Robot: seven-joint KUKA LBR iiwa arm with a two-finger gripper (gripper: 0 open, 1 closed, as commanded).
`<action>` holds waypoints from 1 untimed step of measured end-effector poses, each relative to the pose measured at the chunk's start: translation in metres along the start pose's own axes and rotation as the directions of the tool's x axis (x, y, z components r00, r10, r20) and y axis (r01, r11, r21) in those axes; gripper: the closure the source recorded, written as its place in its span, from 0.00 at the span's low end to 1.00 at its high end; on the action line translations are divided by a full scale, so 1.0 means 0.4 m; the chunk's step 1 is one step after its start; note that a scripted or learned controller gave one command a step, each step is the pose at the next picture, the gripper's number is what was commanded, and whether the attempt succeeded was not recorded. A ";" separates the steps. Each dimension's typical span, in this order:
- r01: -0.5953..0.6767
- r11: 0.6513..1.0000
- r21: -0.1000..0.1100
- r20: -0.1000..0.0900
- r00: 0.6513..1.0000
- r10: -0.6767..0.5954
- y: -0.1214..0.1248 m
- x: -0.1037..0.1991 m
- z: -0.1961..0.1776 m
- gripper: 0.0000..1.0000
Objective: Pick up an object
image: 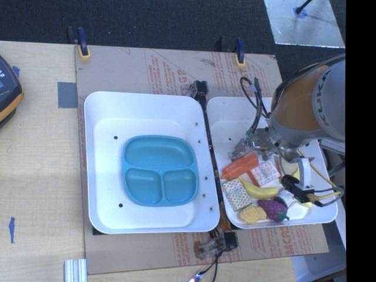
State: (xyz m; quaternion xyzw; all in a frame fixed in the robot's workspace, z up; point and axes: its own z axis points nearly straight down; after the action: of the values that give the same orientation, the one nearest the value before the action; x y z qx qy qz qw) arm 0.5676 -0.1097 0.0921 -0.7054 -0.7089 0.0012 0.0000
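The right bin [226, 115] holds a pile of small things: an orange carrot-like piece [238, 167], a white packet with red print [265, 173], a yellow banana [260, 190], a patterned packet [235, 193], a yellow biscuit-like piece [252, 214] and a purple piece [273, 209]. My gripper [254, 148] is low in this bin, just above the carrot's upper end and the white packet. The arm's grey and orange wrist [301, 107] covers most of it.
The left bin [100, 157] holds a blue divided plate [160, 170]. Black cables [251, 93] loop over the right bin's far part. Yellow and black cable [311, 192] lies on the bin's right side. A dark device [9, 93] sits at the bench's left edge.
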 end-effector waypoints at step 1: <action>0.002 1.000 0.001 0.002 1.000 -0.002 0.000 -0.003 -0.025 1.00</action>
State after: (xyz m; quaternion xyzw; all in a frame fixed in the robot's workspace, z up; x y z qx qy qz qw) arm 0.5675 -0.1109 0.1022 -0.7046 -0.7096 0.0022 0.0000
